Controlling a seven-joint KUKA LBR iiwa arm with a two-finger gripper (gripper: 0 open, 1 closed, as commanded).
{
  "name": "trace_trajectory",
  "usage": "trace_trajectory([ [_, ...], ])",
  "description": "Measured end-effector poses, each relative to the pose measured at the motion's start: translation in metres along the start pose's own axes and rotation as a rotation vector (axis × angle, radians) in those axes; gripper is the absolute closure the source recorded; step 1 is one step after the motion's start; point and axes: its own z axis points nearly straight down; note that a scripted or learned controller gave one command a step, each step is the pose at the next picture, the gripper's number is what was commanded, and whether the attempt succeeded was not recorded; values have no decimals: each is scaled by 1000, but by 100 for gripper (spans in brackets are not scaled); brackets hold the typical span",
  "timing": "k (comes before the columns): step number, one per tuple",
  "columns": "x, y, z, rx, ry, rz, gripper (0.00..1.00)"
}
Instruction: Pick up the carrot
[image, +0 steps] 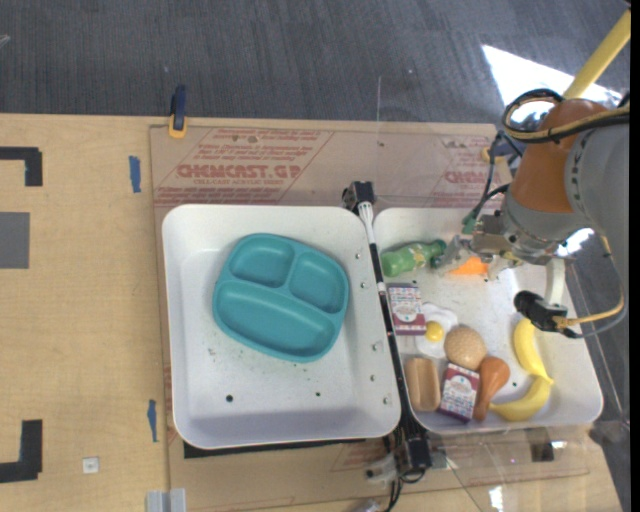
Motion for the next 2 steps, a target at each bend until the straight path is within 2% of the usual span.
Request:
trace_trajectory([
  [1,-54,17,13,8,9,148,0],
  [2,-47,36,13,122,23,585,0],
])
